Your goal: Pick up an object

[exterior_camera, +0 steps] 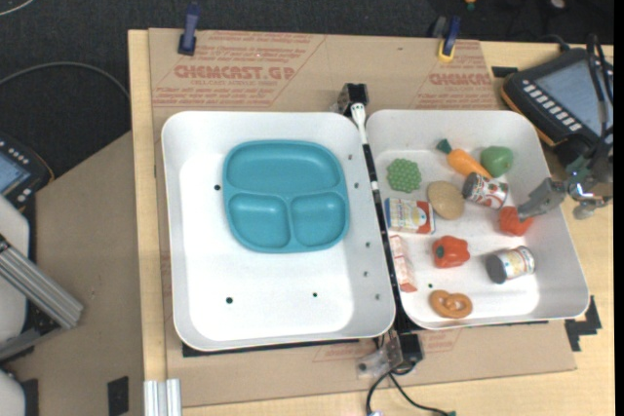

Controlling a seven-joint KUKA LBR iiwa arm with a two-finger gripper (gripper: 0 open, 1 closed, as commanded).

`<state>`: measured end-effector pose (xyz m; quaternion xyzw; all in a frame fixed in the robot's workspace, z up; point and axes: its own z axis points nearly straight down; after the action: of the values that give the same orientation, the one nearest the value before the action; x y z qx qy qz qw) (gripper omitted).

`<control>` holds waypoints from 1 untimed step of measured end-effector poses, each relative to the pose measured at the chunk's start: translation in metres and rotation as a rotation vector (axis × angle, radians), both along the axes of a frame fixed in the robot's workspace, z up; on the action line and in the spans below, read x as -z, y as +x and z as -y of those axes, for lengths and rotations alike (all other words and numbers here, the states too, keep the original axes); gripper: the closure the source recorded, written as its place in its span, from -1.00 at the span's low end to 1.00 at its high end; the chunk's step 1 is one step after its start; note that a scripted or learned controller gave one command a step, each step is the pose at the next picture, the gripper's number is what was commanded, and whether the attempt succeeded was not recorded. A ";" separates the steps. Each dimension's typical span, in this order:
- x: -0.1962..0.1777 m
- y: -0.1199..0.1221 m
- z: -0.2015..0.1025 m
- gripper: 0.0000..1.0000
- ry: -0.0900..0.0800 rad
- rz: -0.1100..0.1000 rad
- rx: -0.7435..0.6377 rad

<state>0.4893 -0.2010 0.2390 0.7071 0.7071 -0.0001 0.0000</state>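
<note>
The right bin (pixel 556 292) holds several toy foods: a green broccoli head (pixel 404 174), a carrot (pixel 463 159), a green pepper (pixel 497 158), a beige potato (pixel 447 200), a small can (pixel 485 191), a red pepper (pixel 449 251), a second can (pixel 511 264), a pretzel (pixel 451 304) and a white-and-red packet (pixel 409 215). A red tomato-like piece (pixel 512 221) lies near the bin's right side. My gripper (pixel 546 197) comes in low from the right edge, its grey tip just up and right of that red piece. Nothing shows held in it.
The left bin (pixel 195 307) carries a teal divided plate (pixel 286 194). A black tablet-like device (pixel 561 102) sits beyond the right bin's far right corner. Two clamps (pixel 188 29) (pixel 449 41) grip the board's far edge. A narrow wrapped bar (pixel 401 263) lies by the bins' divider.
</note>
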 end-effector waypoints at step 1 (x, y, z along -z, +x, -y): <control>0.136 -0.007 -0.029 -1.00 -0.006 0.010 0.003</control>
<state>0.4823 -0.1717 0.1028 0.7080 0.7062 0.0013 0.0058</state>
